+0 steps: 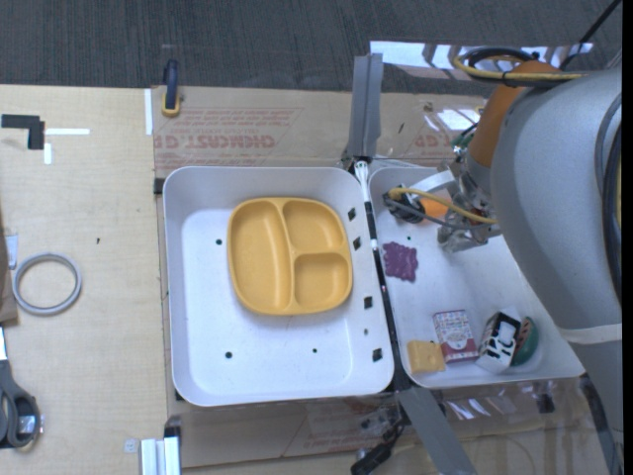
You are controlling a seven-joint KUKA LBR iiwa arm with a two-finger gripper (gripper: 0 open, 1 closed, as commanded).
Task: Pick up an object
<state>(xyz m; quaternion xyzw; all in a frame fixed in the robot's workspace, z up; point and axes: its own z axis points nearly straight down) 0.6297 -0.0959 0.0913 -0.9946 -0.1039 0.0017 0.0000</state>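
My gripper [461, 234] hangs low over the far part of the right bin [465, 290], under the big grey arm. Just left of it and a little nearer lies a purple grape bunch [400, 260], apart from the gripper. Along the bin's near side sit a yellow block [424, 356], a small red and white box [453, 332] and a black, white and green object [506, 340]. I see nothing held in the gripper.
A yellow divided plate [291, 255] lies in the left bin [198, 315]. A grey divider bar [364, 107] stands between the bins at the far side. On the bench to the left are a grey ring [45, 283] and scissors [18, 414].
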